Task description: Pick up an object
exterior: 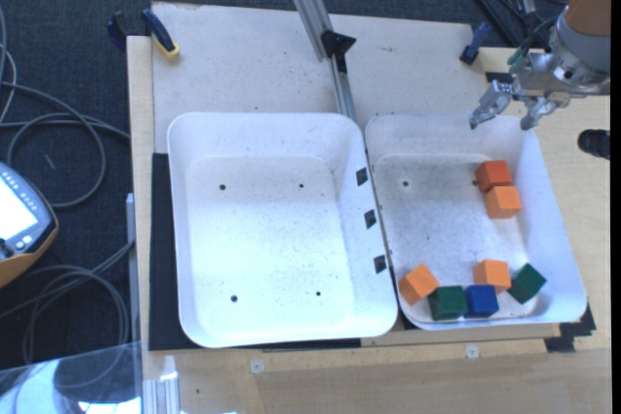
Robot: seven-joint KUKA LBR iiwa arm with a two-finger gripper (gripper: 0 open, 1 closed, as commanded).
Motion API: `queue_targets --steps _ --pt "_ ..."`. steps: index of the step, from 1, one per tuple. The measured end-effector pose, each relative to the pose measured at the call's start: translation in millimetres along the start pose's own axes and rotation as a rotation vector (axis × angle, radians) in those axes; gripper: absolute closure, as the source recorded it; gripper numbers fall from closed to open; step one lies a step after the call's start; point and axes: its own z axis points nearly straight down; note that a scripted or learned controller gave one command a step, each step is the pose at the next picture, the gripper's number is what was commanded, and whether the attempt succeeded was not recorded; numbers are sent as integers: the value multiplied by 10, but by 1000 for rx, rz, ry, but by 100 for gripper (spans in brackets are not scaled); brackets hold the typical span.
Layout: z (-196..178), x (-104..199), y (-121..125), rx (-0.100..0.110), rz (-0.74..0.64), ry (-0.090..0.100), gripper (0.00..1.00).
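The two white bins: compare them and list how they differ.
1. The right bin holds seven small cubes, orange, green and blue; the left bin shows only dark specks on its floor.
2. The gripper hangs over the right bin's far edge; the left bin has nothing above it.
3. The left bin looks wider than the right bin.

Both are shallow, white and round-cornered, and sit side by side.

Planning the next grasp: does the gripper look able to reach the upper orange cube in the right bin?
Probably yes. The open gripper hangs above the cube, with nothing between them.
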Motion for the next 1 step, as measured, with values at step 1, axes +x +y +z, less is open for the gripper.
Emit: queue_targets --steps 1 --pt "1089 -214 -297 8 4 3 0"
